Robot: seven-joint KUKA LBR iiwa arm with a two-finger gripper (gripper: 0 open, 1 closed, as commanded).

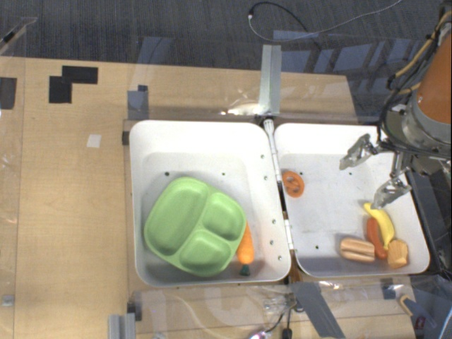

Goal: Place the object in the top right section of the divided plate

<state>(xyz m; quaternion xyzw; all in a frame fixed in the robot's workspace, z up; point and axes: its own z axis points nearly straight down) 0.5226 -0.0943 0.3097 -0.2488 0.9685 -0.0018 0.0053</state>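
While the grey arm (424, 119) reaches in from the right, its claw (374, 171) hangs over the right bin (321, 154) with both fingers splayed wide apart and nothing between them. One fingertip (353, 155) points toward the bin's middle; the other sits just above the tip of a yellow banana (381, 221), close to it, though I can't say whether they touch.

The banana lies in the bin's lower right corner, across a red pepper-like piece (374, 235). Just beside them are a hot dog bun (357, 250) to the left and a small tan bread-like piece (397, 253) to the right. An orange round slice (293, 183) lies apart, by the bin's left wall.

In the left bin (176, 140) sits the green divided plate (195, 224), turned at a slant, its sections bare. A carrot (245, 246) lies against the plate's right rim, green end down, outside the sections.

Both bins rest side by side on the pale wooden surface (63, 189), with a black cable (311, 23) trailing across the dark floor beyond.
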